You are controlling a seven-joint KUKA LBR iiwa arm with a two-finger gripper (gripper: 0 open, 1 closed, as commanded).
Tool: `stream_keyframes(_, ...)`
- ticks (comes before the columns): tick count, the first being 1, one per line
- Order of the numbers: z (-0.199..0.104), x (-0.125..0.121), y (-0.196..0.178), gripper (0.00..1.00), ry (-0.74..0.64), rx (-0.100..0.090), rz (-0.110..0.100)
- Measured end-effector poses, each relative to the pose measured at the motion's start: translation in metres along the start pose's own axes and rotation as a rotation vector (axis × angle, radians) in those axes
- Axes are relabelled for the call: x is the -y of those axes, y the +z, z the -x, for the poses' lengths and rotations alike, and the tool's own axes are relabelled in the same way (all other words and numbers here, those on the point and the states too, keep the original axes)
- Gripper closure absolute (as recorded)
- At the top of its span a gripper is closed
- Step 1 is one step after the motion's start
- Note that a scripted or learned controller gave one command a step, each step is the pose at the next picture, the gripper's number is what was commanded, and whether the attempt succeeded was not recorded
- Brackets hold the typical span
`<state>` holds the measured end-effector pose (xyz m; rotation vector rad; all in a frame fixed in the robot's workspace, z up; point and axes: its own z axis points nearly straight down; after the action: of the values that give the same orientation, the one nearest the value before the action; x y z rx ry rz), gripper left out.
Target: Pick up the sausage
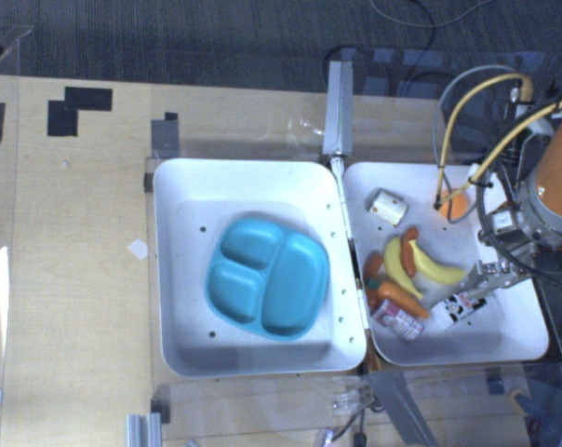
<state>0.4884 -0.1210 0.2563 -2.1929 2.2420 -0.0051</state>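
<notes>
Sausage (409,250), reddish, in the right bin (514,343), touching the banana (421,266) on its left side; gripper (467,301) low, near, to the sausage's right, grasping nothing, finger state indiscernible.

Left of your gripper (469,301), the banana (422,264) lies touching the sausage (408,250) in the right bin (518,338); farther left, the tray (267,277) sits in the left bin (183,259).
</notes>
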Motion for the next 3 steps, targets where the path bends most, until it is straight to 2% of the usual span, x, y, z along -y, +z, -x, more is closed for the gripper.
stream_keyframes(1, 0.012, 0.001, -0.001, 1.00, -0.154, -0.001, -0.003)
stream_keyframes(2, -0.062, 0.000, 0.094, 1.00, -0.518, 0.001, 0.004)
stream_keyframes(3, -0.073, 0.002, 0.059, 1.00, -0.827, -0.001, -0.001)
